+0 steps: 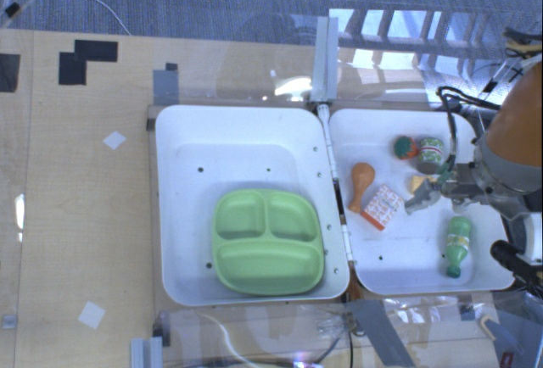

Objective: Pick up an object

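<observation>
Over the right bin (484,273), hovering with gripper (422,202) beside the carton (383,206), grip unreadable from above, nothing visibly lifted yet, picking apparently remaining wholly ahead.

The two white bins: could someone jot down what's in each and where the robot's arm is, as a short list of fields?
left bin: green divided plate, lying flat toward the near side
right bin: orange drumstick-shaped toy, small red and white box, round red and green item, green bottle lying down
arm: reaches in from the right, over the right bin
gripper: low over the right bin, beside the box
held object: none seen
</observation>
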Motion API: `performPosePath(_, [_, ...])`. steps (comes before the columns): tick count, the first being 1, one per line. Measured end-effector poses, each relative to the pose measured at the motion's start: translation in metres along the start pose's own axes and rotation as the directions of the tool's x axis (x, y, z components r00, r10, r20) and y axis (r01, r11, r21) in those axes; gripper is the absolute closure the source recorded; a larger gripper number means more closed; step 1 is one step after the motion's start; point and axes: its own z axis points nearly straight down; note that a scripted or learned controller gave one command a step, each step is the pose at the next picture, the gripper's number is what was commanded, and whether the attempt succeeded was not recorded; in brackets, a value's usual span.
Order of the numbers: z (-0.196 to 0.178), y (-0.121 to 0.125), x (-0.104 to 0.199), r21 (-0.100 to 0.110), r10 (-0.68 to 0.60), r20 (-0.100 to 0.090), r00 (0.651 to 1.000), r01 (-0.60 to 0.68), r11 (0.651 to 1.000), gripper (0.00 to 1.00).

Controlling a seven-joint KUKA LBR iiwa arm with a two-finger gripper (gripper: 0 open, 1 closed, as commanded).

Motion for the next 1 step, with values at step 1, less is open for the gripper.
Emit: performPosePath(1, [0.0996, 0.0291, 0.0094, -0.015, 0.189, -0.002, 0.982, -0.189, 0.982, 0.00])
